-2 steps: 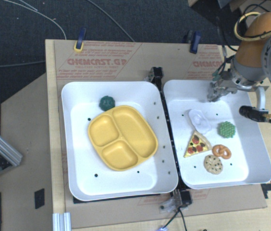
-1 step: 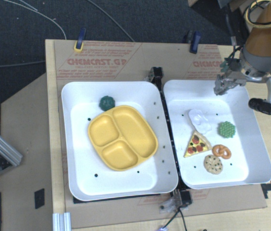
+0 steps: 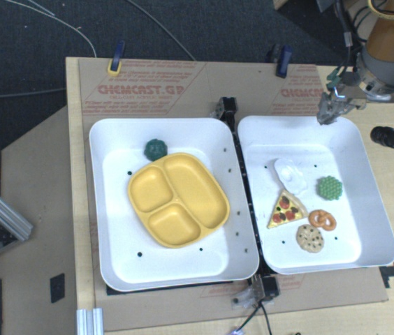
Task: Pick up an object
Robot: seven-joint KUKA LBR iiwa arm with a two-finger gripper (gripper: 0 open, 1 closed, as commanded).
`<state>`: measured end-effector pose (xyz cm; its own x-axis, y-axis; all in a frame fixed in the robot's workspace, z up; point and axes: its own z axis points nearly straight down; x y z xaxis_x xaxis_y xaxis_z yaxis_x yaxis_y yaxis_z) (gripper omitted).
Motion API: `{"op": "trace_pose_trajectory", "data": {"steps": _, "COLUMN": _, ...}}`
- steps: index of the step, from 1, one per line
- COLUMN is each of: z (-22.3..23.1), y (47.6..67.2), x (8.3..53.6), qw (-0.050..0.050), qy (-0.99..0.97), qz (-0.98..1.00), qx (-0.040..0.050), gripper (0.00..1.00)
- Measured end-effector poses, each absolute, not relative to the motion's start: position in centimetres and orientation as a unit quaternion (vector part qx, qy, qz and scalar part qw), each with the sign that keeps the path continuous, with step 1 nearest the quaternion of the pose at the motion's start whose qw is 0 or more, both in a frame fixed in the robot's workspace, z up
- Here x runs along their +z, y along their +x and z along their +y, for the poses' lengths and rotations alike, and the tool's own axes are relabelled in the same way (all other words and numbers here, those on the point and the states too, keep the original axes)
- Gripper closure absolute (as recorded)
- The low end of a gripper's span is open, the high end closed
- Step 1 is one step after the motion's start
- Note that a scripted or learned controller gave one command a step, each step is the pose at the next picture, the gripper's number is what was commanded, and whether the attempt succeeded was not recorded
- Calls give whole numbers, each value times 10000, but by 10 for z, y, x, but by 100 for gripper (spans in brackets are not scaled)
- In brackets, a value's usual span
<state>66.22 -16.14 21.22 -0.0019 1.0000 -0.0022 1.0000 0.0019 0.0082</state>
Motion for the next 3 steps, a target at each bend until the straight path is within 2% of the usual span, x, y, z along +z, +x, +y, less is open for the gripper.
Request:
{"op": "trace_pose_trajectory", "data": {"steps": 1, "z": -162, "y": 663, "x": 253, "qw": 28, "qy": 7068, "qz": 7074, "qx": 14, "gripper": 100}}
{"op": "trace_pose_trajectory", "data": {"steps": 2, "z": -113, "y": 645, "x": 260, "qw": -10, "qy": 7057, "qz": 7085, "qx": -1, "gripper": 100}}
{"op": "trace_pose_trajectory", "data": {"steps": 3, "z": -66, "y": 623, "x": 244, "qw": -19, "qy": 7058, "qz": 7084, "qx": -8, "gripper": 100}}
